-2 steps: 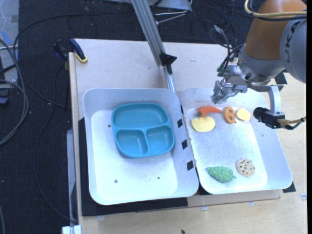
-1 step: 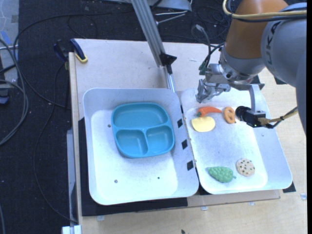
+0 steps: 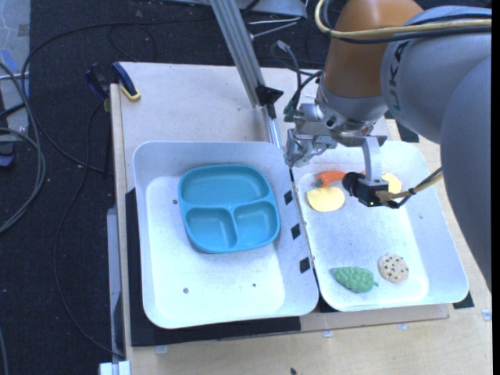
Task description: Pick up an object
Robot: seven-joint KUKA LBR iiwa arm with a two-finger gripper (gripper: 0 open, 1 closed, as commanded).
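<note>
My gripper (image 3: 299,153) hangs over the far left corner of the right bin (image 3: 437,233). Open or closed, I cannot tell. Nearest target is the orange piece (image 3: 330,177), just to the view's right and slightly nearer the camera. Its long axis runs left-right. A yellow piece (image 3: 326,200) lies just beside it.

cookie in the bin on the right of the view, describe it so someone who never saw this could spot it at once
Start at the white bin on the view's right. Go to its near edge, where two small things lie side by side. The cookie is the round tan one with dark spots, right of the green bumpy piece.
</note>
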